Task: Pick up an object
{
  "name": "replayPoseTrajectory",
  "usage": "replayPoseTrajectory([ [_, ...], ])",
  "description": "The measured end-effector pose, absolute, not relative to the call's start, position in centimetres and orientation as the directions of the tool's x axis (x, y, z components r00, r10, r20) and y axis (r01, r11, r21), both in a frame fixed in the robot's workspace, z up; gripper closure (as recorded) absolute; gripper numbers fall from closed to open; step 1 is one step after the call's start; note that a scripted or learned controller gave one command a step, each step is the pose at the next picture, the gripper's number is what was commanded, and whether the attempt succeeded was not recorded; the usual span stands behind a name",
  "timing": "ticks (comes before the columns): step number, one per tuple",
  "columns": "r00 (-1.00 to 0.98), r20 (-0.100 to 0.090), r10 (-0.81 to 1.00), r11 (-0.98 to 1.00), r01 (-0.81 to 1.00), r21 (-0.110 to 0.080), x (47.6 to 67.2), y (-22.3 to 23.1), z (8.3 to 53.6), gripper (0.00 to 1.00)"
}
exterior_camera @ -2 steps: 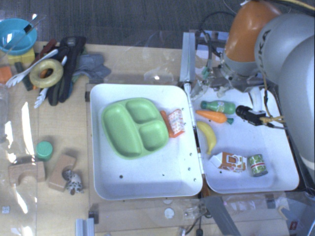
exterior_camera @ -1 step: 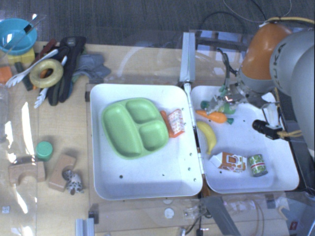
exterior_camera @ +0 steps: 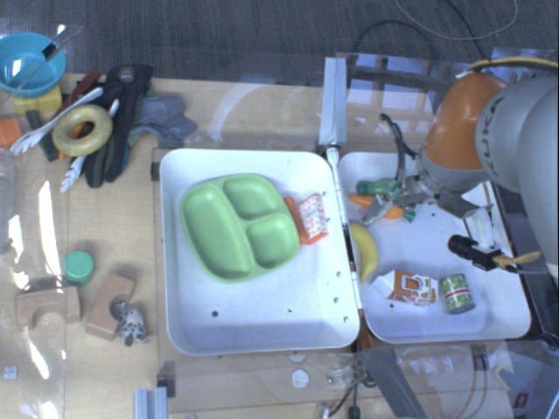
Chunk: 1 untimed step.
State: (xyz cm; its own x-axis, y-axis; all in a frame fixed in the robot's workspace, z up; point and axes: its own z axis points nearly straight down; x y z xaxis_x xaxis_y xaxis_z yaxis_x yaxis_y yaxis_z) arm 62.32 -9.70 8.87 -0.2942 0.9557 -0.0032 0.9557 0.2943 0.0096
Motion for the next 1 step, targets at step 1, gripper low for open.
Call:
replayPoseTrajectory([
  [1, -0.297, -0.005, 0.955, 0.297, 0.955, 0.018, 62.61, -9.52, 10.19, 1.0],
])
